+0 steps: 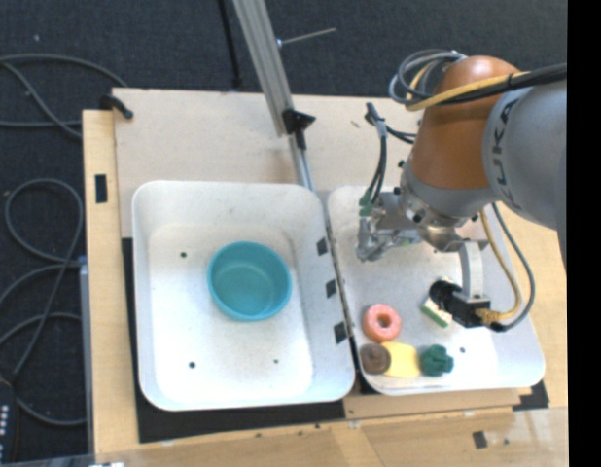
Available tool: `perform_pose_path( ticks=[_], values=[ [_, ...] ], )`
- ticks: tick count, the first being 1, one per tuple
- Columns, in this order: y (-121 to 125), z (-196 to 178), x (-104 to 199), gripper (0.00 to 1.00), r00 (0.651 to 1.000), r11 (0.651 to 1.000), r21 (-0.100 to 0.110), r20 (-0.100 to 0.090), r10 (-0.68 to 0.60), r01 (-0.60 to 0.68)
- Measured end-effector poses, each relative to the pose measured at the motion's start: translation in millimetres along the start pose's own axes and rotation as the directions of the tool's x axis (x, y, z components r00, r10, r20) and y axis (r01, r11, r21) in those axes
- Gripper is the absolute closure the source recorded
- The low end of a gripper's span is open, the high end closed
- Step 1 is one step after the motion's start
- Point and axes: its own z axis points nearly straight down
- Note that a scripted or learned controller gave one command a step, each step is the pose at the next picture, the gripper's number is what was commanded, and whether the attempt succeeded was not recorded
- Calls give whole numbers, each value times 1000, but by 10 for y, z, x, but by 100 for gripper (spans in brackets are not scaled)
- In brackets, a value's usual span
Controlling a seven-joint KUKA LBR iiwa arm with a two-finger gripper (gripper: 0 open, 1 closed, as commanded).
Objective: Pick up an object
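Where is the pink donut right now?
The pink donut lies in the right bin, near its front-left corner, just behind the brown piece and the yellow block.

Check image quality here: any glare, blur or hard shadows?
Camera view: lighting even and soft, no hard shadows; the white bins look bright but not blown out; the teal bowl is sharp-edged; the small toys near the pink ring are slightly soft.
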Motion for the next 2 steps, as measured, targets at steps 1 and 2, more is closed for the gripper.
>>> perform_pose_path(
  ticks=[1,2],
  values=[
    [-148,-107,515,100,1000,1000,-1,-4,-4,4],
    [-301,23,980,100,1000,1000,-1,-3,4,-4]
  ],
)
